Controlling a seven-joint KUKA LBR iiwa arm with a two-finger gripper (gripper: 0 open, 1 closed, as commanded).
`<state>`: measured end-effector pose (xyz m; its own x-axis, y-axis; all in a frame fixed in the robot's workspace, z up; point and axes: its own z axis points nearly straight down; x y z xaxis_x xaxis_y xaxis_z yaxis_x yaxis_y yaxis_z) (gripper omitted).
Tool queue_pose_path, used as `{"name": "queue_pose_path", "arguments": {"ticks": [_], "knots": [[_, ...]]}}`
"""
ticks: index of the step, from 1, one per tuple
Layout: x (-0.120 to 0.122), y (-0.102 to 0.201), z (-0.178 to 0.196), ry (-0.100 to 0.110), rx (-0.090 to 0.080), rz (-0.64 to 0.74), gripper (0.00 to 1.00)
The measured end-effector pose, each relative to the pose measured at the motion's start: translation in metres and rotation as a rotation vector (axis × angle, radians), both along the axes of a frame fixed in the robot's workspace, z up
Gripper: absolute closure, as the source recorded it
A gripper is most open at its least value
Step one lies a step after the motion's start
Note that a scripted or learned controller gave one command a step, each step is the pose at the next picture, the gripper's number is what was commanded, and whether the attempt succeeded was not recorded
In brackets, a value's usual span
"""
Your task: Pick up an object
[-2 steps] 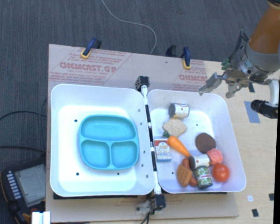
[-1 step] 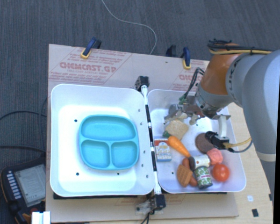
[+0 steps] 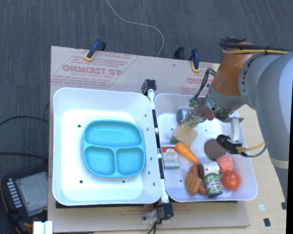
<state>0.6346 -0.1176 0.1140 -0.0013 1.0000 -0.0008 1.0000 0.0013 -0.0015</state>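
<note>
One arm (image 3: 256, 76) bent low, tool (image 3: 188, 117) above bread (image 3: 185, 135)

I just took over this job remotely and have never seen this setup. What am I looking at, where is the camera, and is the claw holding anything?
One fixed camera looks down on the bench at a slant. The grey machine with the orange band coming in from the right is a robot arm; its claw hangs over the upper part of the right bin.

Two shallow white bins sit side by side. The left bin holds a blue divided tray. The right bin holds toy food: a slice of bread just below the claw, a carrot, a tomato, a brown round piece, a small can and a little carton.

The claw sits very close above the bread, but from this angle I cannot tell whether anything is between its tips, so treat nothing as picked up yet.
</note>
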Motion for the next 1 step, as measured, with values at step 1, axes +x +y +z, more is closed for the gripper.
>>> {"name": "queue_pose_path", "arguments": {"ticks": [1], "knots": [[-0.0001, 0.0, -0.0002, 0.0, 0.0, 0.0, 0.0]]}}
